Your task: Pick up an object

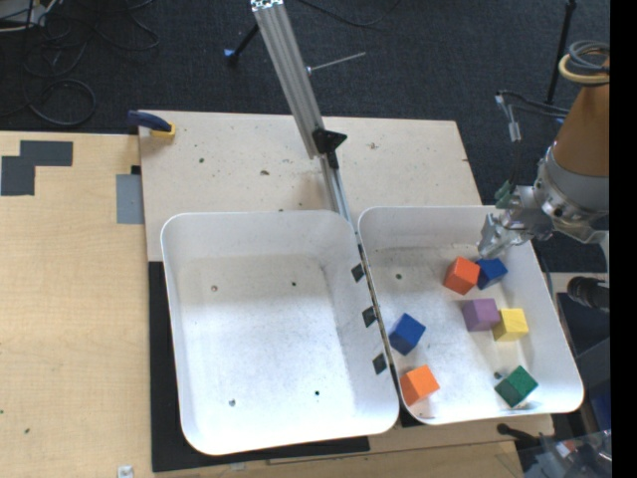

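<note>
Hovering just above the blue cube [492, 272] beside the orange cube [461, 276], the gripper [495, 241] has an unreadable finger state

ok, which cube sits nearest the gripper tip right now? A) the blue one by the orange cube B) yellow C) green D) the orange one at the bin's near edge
A: the gripper hangs just above the blue cube, which touches the orange cube in the right bin.
</note>
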Robot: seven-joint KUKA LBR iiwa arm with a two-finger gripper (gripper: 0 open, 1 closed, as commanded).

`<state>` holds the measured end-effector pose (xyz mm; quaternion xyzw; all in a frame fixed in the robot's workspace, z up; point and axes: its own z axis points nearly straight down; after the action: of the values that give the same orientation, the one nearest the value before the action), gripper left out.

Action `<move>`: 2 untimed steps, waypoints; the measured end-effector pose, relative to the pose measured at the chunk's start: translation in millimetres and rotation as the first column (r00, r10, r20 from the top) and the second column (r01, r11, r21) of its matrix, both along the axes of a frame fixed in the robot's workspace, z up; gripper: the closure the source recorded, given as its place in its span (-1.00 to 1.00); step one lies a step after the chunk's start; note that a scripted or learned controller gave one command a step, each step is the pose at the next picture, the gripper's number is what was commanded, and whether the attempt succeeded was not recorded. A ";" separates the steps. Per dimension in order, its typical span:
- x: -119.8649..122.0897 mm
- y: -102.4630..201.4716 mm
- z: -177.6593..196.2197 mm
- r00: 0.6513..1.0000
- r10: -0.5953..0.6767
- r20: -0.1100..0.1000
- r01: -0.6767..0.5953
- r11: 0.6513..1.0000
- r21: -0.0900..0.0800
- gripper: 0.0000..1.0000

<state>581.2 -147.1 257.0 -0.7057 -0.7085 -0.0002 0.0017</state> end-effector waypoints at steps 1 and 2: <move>-11.7 50.5 4.3 1.000 0.000 -0.001 0.000 1.000 0.001 1.00; -9.3 101.4 -4.4 1.000 0.000 -0.002 0.000 1.000 -0.001 1.00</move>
<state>571.9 -45.6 252.6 -0.7057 -0.7085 0.0006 0.0021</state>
